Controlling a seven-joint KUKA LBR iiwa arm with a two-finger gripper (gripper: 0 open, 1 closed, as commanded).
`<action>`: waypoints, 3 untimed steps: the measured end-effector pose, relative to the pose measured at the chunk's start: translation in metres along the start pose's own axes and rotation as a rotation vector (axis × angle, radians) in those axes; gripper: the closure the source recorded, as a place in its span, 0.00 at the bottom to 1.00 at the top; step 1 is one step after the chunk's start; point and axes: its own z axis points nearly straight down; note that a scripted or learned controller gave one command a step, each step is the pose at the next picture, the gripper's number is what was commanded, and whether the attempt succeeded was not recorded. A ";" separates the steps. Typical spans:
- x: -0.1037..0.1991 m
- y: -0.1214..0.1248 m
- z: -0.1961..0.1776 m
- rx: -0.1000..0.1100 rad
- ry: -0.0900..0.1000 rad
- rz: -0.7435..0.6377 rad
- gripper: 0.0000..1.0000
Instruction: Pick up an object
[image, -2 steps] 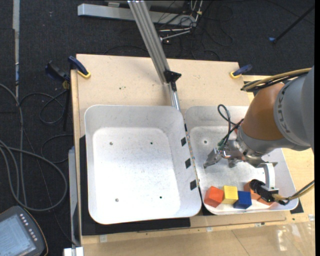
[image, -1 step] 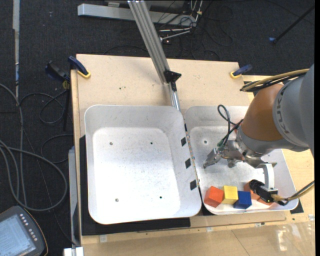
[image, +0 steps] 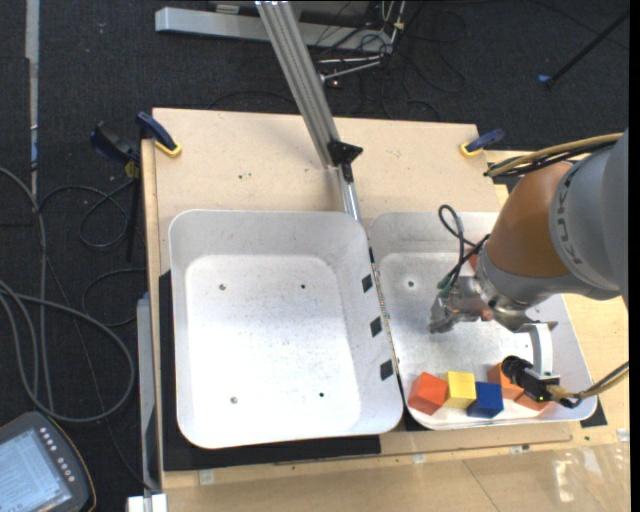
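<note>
The gripper (image: 443, 316) is seen low over the right bin (image: 410, 262); whether it is spread cannot be told. The blocks (image: 458, 391) are clustered below and right of it. A miss or jam could be caused by their tight packing.

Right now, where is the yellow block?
The yellow block lies in the right bin, near its front edge, between the orange block and the blue block.

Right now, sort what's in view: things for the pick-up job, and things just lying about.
For the job: orange block, yellow block, blue block, right bin, gripper.

Lying about: left bin, clamps, floor cables, tablet.
</note>
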 end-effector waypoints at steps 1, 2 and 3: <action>-0.001 -0.001 -0.043 -0.004 -0.001 -0.003 1.00; -0.001 0.001 -0.096 -0.006 -0.001 -0.004 1.00; 0.044 0.021 -0.093 -0.001 0.001 -0.009 1.00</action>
